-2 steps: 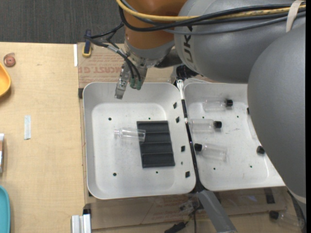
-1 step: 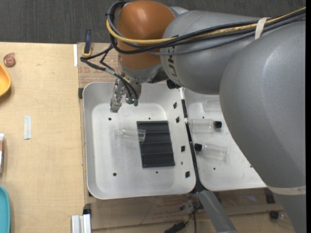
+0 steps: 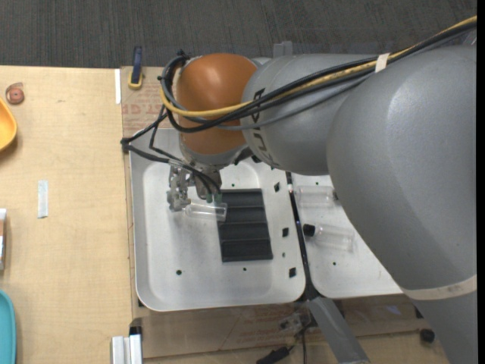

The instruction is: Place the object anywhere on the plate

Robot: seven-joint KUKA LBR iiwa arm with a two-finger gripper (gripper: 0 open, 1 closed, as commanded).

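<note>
here, the gripper (image 3: 180, 192) is seen over the left white bin (image 3: 159, 279), just beside a clear plastic piece (image 3: 206, 210); its state cannot be told.

Bright, even light from overhead. The orange band (image 3: 214, 97) carries a dull sheen, the left bin (image 3: 159, 279) looks washed pale, and the claw (image 3: 189, 199) is slightly blurred; shadows under the arm (image 3: 409, 165) are faint.

bin (image 3: 163, 268) white | ribbed plate (image 3: 245, 226) black | arm (image 3: 409, 165) grey, band (image 3: 216, 89) orange | bench (image 3: 72, 150) tan
</note>
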